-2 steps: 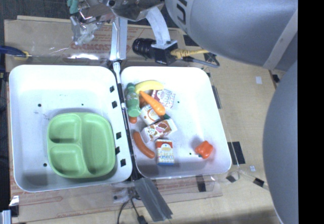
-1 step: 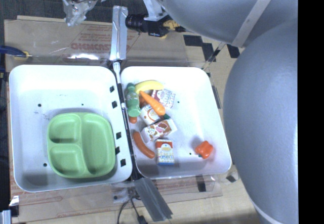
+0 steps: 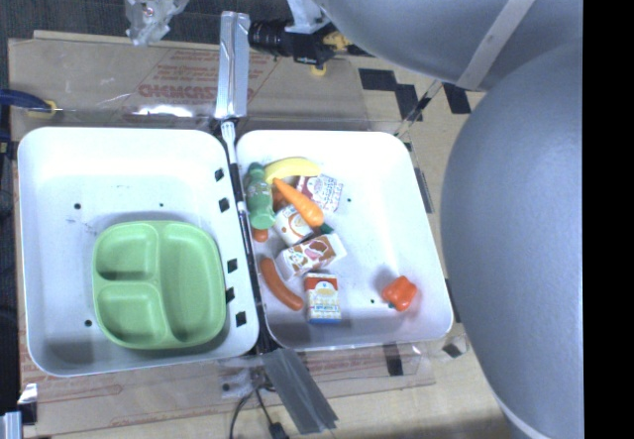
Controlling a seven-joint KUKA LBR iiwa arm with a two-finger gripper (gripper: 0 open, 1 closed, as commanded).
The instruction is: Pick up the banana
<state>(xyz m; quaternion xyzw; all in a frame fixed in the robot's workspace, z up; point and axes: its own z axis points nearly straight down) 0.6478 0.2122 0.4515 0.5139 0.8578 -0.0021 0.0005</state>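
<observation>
— Up at the top left, beyond both bins, what is that?

— That is the claw (image 3: 149, 6), hanging over the table (image 3: 89, 60) past the far rim of the left bin (image 3: 59, 160). It is small and cluttered at this angle; I cannot tell whether it is wide or narrow. Nothing shows between its tips.

— And the banana?

— The banana (image 3: 290, 167) lies in the right bin (image 3: 396, 219), at the far end near the divider between the two bins. It is well apart from the claw. Only its yellow curve shows at the top of a pile.

— What is piled with it?

— An orange carrot (image 3: 299, 202) lies slanted just below it, touching or nearly so. A green item (image 3: 259, 194) sits to the left of the carrot, against the bin's wall. Small printed cartons (image 3: 312, 254) run down from there, and a sausage (image 3: 280, 284) lies beside the lowest carton (image 3: 323, 298).

— Anything off by itself?

— An orange pepper-like piece (image 3: 399, 292) sits alone near the right bin's near right corner.

— The left bin?

— It holds a green divided plate (image 3: 158, 283) with three compartments, toward the near side.

— And the arm?

— The grey arm (image 3: 446, 1) fills the upper right, reaching leftward above the bins.
</observation>
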